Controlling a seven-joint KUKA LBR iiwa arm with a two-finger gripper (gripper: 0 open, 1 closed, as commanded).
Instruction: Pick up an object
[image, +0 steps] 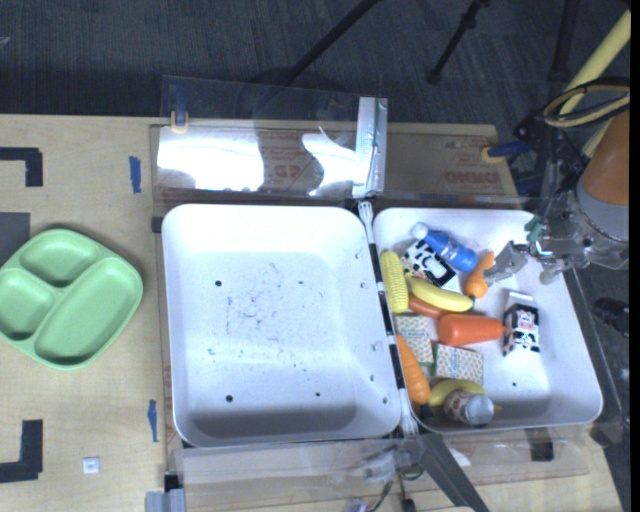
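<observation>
The right bin (575, 385) holds several toy items. Among them are a blue bottle (447, 249), a yellow corn cob (395, 280), a banana (440, 296), a fat orange carrot (470, 328) and a black-and-white carton (521, 330). A thin carrot (412, 368) and a small bottle (465, 403) lie near the front. My gripper (531, 262) hangs over the bin's back right part, above and to the right of the banana. Its fingers stand apart, open, with nothing between them.
The left bin (270, 320) sits beside the right one, with a ridge between them. A green divided plate (65, 296) rests on the bench at far left. Clear plastic and cardboard (270, 155) stand behind the bins. Cables hang at the upper right.
</observation>
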